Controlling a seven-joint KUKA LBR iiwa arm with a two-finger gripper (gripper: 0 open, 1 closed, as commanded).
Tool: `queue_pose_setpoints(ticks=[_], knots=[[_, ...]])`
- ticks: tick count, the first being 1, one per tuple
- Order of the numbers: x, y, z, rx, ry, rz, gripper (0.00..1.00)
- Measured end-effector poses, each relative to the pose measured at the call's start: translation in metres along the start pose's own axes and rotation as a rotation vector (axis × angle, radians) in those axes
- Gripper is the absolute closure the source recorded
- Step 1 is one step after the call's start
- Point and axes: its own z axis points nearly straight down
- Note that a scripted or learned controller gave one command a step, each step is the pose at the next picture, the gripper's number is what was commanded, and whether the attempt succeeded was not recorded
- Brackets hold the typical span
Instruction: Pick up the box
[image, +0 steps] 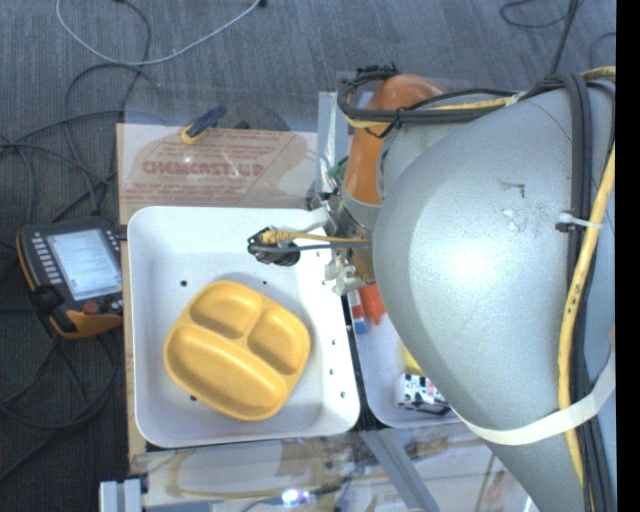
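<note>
- The arm (480, 260) comes in from the right of the camera view, and its grey bulk covers most of the right bin (382, 380).
- The orange band (385, 115) shows at the far side, above the wrist.
- I see the gripper (340, 268) low over the far end of the wall shared by the two bins, just at the left bin's (200, 250) right edge.
- From this angle I cannot tell how far the gripper is open, and I see nothing held in it.
- The box (420, 392), as best I can judge, is the small white thing with dark print near the front of the right bin. It is partly under the arm and well apart from the gripper.
- An orange-red item (372, 300) with a blue piece beside it lies in the right bin against its left wall, just in front of the gripper.
- A yellow sectioned plate (237, 348) lies flat in the left bin, toward the front, with its three compartments facing up.
- Behind the left bin is a cardboard sheet (215, 170) with red lettering, and a small blue and yellow object (203, 122) sits at its far edge.
- A teach pendant (70, 268) with a lit screen rests on the carpet to the left of the bench, among loose cables.
</note>
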Motion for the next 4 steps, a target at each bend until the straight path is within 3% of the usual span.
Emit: queue_pose_setpoints(ticks=[1,2,3,4], knots=[[0.019,-0.042,0.089,-0.004,0.012,-0.016,1.0],[-0.039,-0.091,0.092,-0.026,0.009,0.1,1.0],[-0.064,-0.141,0.033,-0.01,0.0,0.065,1.0],[-0.053,-0.167,0.085,-0.007,0.021,0.06,1.0]])
